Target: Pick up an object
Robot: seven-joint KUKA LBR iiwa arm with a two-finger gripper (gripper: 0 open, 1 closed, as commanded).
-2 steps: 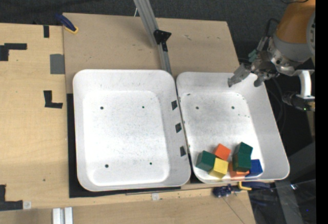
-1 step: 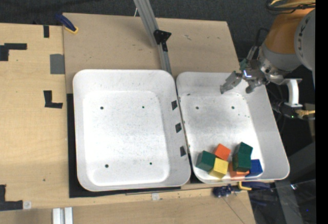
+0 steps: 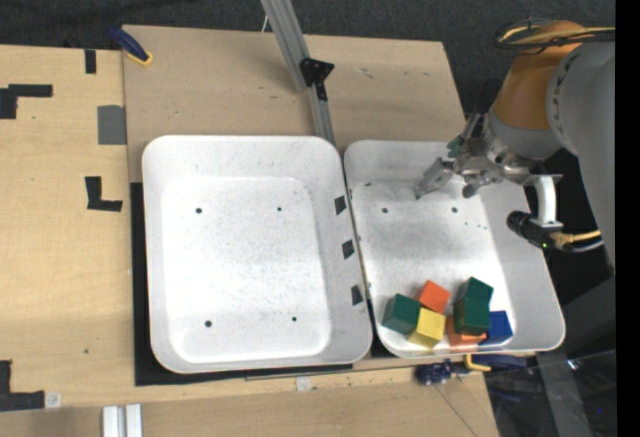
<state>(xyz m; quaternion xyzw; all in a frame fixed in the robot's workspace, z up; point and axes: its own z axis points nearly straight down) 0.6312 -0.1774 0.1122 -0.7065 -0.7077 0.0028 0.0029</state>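
Blocks sit huddled in the near corner of the right bin, and that is where the work lies: a green block, an orange block, a yellow block, a darker green block and a blue block are packed touching one another against the bin's near rim, with a sliver of another orange piece half hidden beneath the dark green one. The hand hangs over the far end of that same bin, near its far rim, so the cluster lies well apart from it, toward the camera along the bin's long axis and only slightly to the side. Its fingers appear spread, slanting down toward the bin floor with nothing between them. The left bin holds no blocks. By my judgement the coming move is a straight traverse down the length of the right bin toward the pile, followed by a descent. The tight packing looks awkward; the green block on the cluster's outer edge seems the most reachable.
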